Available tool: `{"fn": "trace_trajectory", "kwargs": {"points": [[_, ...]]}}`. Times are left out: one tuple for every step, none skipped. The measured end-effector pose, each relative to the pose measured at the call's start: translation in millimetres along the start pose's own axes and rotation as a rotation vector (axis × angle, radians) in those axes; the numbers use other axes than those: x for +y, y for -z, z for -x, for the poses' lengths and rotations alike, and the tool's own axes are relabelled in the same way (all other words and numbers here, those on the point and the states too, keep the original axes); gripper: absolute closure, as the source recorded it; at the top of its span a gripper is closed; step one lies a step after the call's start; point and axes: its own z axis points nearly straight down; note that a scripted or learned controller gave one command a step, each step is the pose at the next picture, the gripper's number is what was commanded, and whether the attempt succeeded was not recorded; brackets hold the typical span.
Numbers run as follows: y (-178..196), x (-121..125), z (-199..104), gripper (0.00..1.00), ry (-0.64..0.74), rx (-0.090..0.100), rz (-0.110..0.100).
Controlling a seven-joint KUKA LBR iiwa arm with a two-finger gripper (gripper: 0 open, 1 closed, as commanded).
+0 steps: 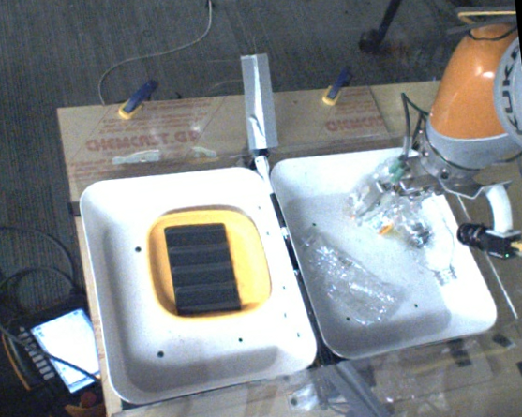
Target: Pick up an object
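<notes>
In the right bin [463, 315] lie several clear plastic things. A crumpled clear wrapper [371, 195] sits near the back, and a small clear piece with an orange spot [388, 228] lies just in front of it. A clear bottle-like piece [440, 258] rests by the right wall, and a crinkled clear bag [347, 279] is spread over the middle. My gripper [411, 201] hangs low over the back right of this bin, right beside the crumpled wrapper. The clear plastic around it hides how it stands.
The left bin [125, 333] holds a yellow tray [253, 260] with a black ridged block [200, 268] in it. A metal post [258, 99] stands behind the divide between the bins. The orange and grey arm [474, 101] enters from the right.
</notes>
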Motion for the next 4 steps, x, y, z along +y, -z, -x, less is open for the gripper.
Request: {"fn": "trace_trajectory", "kwargs": {"points": [[-83,35,10,0.0,0.037,-0.001,-0.001],[-101,-41,21,0.0,0.099,-0.007,0.015],[-100,-83,3,0.0,0.222,-0.014,0.029],[-101,-81,45,0.0,-0.113,-0.003,0.019]]}}
